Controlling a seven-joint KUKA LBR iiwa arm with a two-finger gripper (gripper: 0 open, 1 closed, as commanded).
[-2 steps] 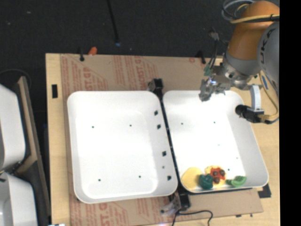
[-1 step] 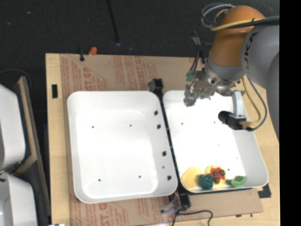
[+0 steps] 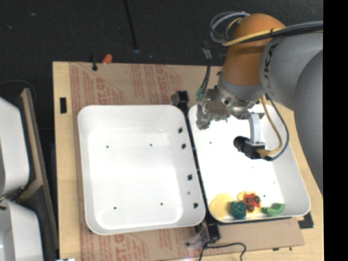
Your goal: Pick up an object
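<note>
The arm [image 3: 283, 53] reaches in from the right and bends down over the far end of the right-hand bin [image 3: 217, 173]. Its orange band [image 3: 247, 48] sits above a grey wrist, and the gripper [image 3: 205, 117] hangs below that, close to the bin's far-left corner and just beside the divide between the two bins. Whether the gripper is released or clenched cannot be told from this angle, since its tip is small and merges with the metal housing above it. Nothing is visibly caught in it.

The objects lie well apart from the gripper, clustered at the near end of the same bin. There is a pale yellow round piece [image 3: 219, 204], a teal lump [image 3: 238, 210] touching it, a red and yellow toy [image 3: 250, 200] just behind that, and a green piece [image 3: 275, 208] furthest right. A black cable fitting [image 3: 246, 145] hangs from the wrist, between the gripper and that cluster. The left-hand bin [image 3: 87, 145] lies on the gripper's other side, on the brown bench board [image 3: 125, 83].
</note>
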